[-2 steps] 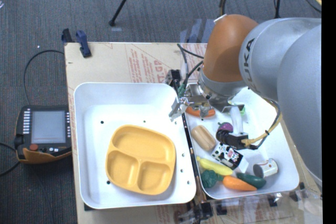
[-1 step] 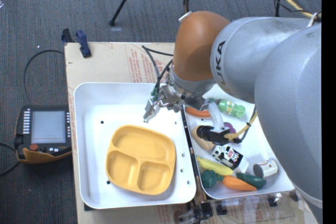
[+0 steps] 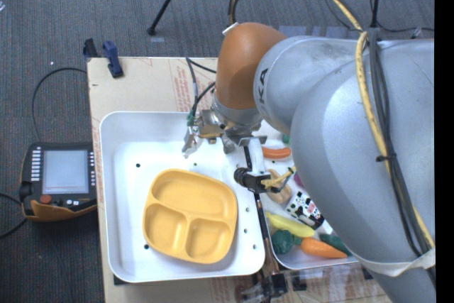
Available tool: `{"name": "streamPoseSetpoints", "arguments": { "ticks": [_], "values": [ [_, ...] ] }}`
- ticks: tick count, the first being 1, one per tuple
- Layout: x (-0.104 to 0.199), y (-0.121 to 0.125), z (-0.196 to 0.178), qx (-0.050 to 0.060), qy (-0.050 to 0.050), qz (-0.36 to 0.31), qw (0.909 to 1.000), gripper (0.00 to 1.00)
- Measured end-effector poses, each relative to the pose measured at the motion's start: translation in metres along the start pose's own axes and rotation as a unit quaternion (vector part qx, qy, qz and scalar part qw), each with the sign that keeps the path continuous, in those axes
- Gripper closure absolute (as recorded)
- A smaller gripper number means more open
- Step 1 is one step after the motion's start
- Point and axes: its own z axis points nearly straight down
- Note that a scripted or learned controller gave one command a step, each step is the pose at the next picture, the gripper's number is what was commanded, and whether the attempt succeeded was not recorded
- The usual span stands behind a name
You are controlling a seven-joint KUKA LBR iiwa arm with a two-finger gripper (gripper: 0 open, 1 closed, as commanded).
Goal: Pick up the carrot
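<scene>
The carrot (image 3: 323,248) is orange with a green leafy end (image 3: 284,241). It lies at the near end of the right bin (image 3: 312,262), partly under the arm. My gripper (image 3: 209,144) hangs over the far right part of the left bin (image 3: 117,152), well to the left of and beyond the carrot. Its fingers (image 3: 189,142) stand apart with nothing between them, so it is open. The big grey arm covers most of the right bin.
A yellow divided plate (image 3: 190,215) lies in the left bin, just in front of the gripper. The right bin also holds a yellow banana-like piece (image 3: 292,226), a black-and-white carton (image 3: 306,209) and an orange-red piece (image 3: 277,152). A teach pendant (image 3: 60,181) sits left of the bench.
</scene>
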Motion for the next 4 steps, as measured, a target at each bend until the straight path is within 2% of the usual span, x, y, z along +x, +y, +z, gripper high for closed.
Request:
{"name": "streamPoseSetpoints", "arguments": {
  "ticks": [1,2,3,4],
  "values": [
    [0.026,-0.09,0.028,-0.007,-0.001,-0.175,0.9846,0.0],
    [0.019,-0.018,0.03,-0.002,-0.002,-0.02,0.9998,0.0],
    [0.023,0.002,-0.18,-0.011,0.0,0.053,0.9985,0.0],
    [-0.006,-0.004,-0.07,0.002,-0.003,0.102,0.9948,0.0]
  ]
}}
